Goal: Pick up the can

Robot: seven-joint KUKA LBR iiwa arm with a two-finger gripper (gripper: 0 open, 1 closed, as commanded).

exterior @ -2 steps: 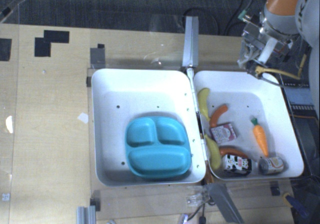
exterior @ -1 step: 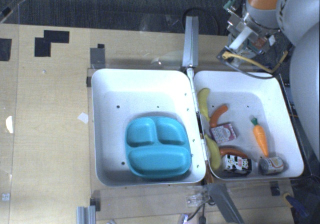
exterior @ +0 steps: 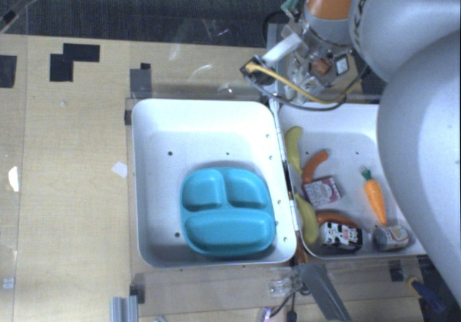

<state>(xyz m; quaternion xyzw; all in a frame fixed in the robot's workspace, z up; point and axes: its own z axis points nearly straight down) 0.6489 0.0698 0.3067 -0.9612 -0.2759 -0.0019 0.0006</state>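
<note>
**Can lying at the right bin's near edge, arm poised over the far rim**

The grey arm is reaching in from the right, its orange band up at the top of the view, and the gripper (exterior: 306, 72) is hanging above the far edge of the right bin (exterior: 346, 126), near the wall shared by both bins. Cables and wrist hardware are cluttering that spot — whether the gripper is open or closed, I cannot tell.

The can (exterior: 391, 238) is lying on its side at the right bin's near edge, close to the arm's large grey body. A carrot (exterior: 374, 198) is sitting just beyond it. A black-and-white carton (exterior: 340, 236) is resting along the same near edge, with a small box (exterior: 322, 189) toward the middle and a banana (exterior: 293, 148) lying against the dividing wall.

In the left bin (exterior: 166, 133), a blue compartment tray (exterior: 227, 211) is occupying the near half.
</note>
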